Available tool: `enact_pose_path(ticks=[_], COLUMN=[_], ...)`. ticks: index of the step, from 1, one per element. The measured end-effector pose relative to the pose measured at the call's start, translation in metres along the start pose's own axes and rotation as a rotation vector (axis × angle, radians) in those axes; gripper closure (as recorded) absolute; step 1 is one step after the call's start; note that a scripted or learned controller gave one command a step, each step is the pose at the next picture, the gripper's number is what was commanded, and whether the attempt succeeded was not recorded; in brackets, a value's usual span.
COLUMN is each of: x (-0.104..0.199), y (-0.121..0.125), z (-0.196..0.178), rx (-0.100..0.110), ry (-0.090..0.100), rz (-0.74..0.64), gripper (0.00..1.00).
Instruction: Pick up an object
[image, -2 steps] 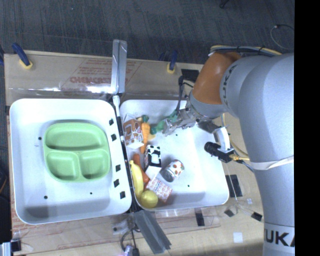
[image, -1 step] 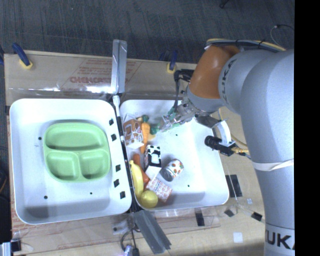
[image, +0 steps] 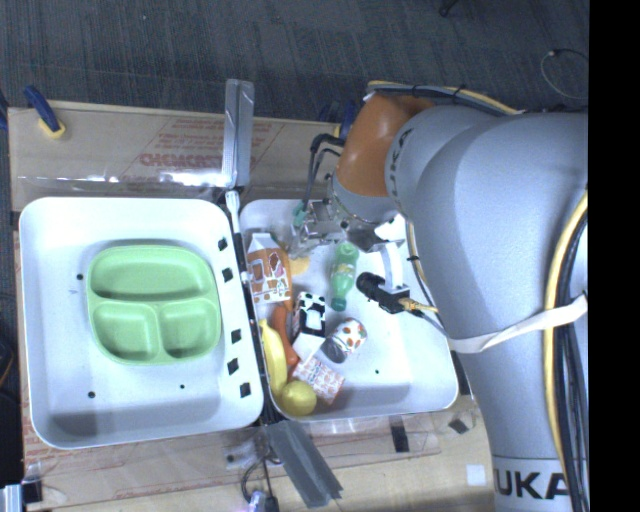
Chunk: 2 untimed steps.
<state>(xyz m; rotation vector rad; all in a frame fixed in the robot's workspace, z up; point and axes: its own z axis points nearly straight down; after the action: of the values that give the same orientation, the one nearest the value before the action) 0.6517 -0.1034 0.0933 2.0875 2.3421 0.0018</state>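
Gripper (image: 312, 222): low at the right bin's (image: 432, 398) far left corner, mostly hidden under the wrist; grip state impossible to tell.
Arm (image: 480, 200): covers the bin's far right corner.
Green bottle (image: 343, 272): just beside the gripper, mid-bin.
Banana (image: 273, 355), lemon (image: 297, 397): along the near left edge.
Green tray (image: 155, 302): left bin (image: 60, 400), centre.

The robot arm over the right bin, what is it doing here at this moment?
The grey robot arm reaches from the right over the right bin, and its gripper sits low at the far end, beside a green bottle. No object is visibly held. A banana, a lemon and small packets lie in that bin. The left bin holds a green divided tray.
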Motion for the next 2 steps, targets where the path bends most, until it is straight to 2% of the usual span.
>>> enact_pose_path(ticks=[1,2], x=[-0.014,-0.034], y=[-0.001,-0.023], z=[-0.005,-0.007], rx=[-0.008,0.005], ry=[-0.018,0.002], rz=[0.013,-0.223], gripper=[0.0,0.0])
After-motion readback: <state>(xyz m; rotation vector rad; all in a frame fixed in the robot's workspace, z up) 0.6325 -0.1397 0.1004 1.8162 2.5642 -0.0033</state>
